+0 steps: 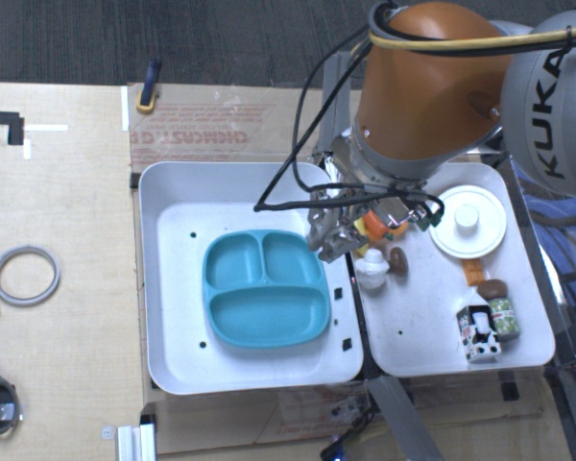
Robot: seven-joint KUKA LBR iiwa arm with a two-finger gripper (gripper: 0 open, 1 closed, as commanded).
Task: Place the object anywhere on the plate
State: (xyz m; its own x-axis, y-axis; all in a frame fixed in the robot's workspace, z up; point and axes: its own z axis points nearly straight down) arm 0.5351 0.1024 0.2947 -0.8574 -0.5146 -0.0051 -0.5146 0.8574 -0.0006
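Camera view. Teal three-compartment plate (266, 289) lying flat in the left white bin (163, 257), long axis running roughly 9 to 3 o'clock, single wide compartment toward 6 o'clock. Gripper (338, 233) poised over the seam between the two bins, just off the plate's 2 o'clock corner, under the orange wrist band (432, 75). Open, closed or gripping: cannot tell, with metal and cable masking the tips. Just beside it, at its 3 o'clock, a cluster of small toys (376, 248) in the right white bin (442, 349): an orange piece, a white one, a brown one. Which of these counts as the object: unclear; too small to give a heading or long axis.

Judged step: pick-up or early carry at the bin divider. Next move calls for travel toward 8 o'clock, over the plate, then lowering and release.

Elsewhere in the right bin: white lidded dish (468, 222) at 1 o'clock, cow-patterned box (479, 334) at 5 o'clock.
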